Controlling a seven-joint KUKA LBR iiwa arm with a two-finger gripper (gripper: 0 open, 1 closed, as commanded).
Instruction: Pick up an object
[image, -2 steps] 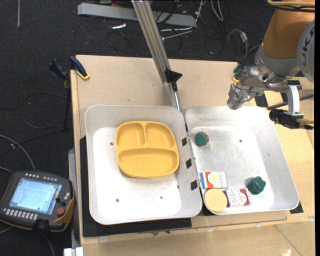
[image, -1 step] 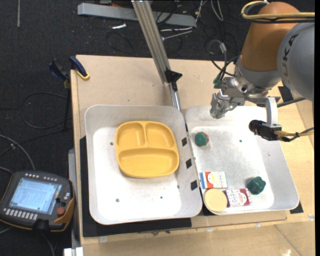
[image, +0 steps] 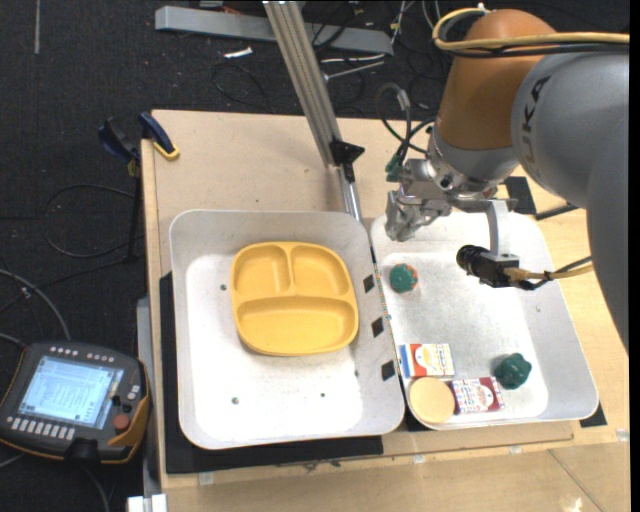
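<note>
- A pendant (image: 70, 397) with a lit screen lies on the floor at the near left, off the bench.
- Right bin (image: 560, 330), near edge: a tan disc (image: 432, 398) touches a red-and-white carton (image: 475, 395); a second small carton (image: 426, 357) sits just behind the disc.
- A dark green lump (image: 514, 371) lies just right of the red carton.
- Left bin (image: 200, 300): a yellow divided tray (image: 294, 297) rests near its middle, upright, three compartments showing.
- Farther back in the right bin, a small green ball (image: 402, 279) lies near the left wall, apart from the rest.
- The gripper (image: 403, 222) hangs above the bin's far left corner, just behind the ball, nothing between its fingers; whether they are apart or together, I cannot tell.
- A blue-and-yellow clamp (image: 150, 135) lies at the bench's far left corner.
</note>
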